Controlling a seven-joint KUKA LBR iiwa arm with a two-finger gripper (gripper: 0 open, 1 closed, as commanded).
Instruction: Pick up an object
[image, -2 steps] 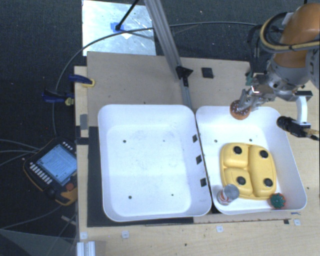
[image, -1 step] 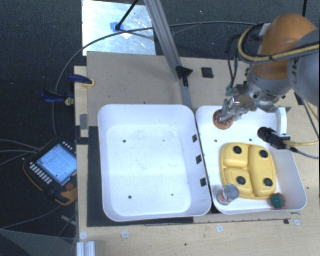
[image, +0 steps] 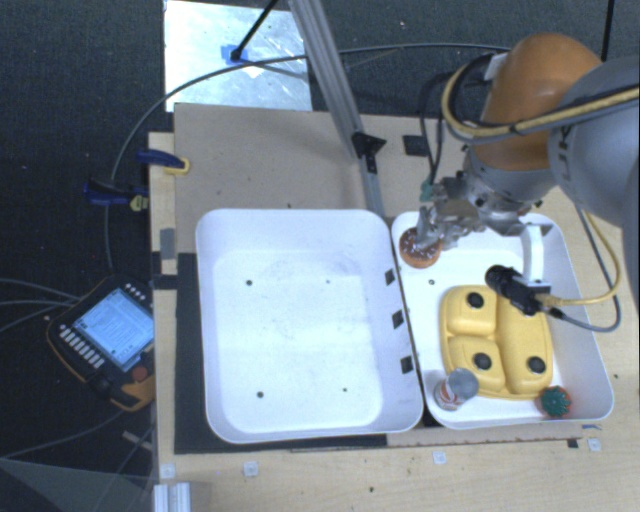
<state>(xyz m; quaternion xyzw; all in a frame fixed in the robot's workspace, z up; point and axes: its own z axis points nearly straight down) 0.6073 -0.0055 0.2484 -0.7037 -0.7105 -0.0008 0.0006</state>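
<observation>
The arm (image: 540, 90) is low over the right bin (image: 432, 320), its wrist parked at the bin's far left corner. Directly beneath sits the candidate: a small brown round piece (image: 420, 250), tucked right up against the rim in that corner. The jaws are down at it, touching or as good as, but from this angle I cannot tell whether they are wide or narrow, and I can't say the piece is between them. It looks to be resting on the bin floor, so call the pick not yet made. The approach looks done; the close and the lift are left.

It's a tight spot. The corner walls crowd the brown piece on two sides, and that could spoil a clean grip.

Elsewhere in the right bin, a big yellow moulded piece (image: 497, 345) with rounded humps and dark holes takes up the middle and near side, well apart from the target, so it is no obstacle here. At the near left corner sits a small grey-topped thing (image: 458, 385) with some red below. At the near right corner, a little green ball (image: 554, 401).

The left bin (image: 290, 330) shows bare white floor. Beyond it, a blue clamp (image: 160, 160) grips the desk's (image: 270, 160) far left corner, and a handheld control pendant (image: 105, 335) lies off the left edge.
</observation>
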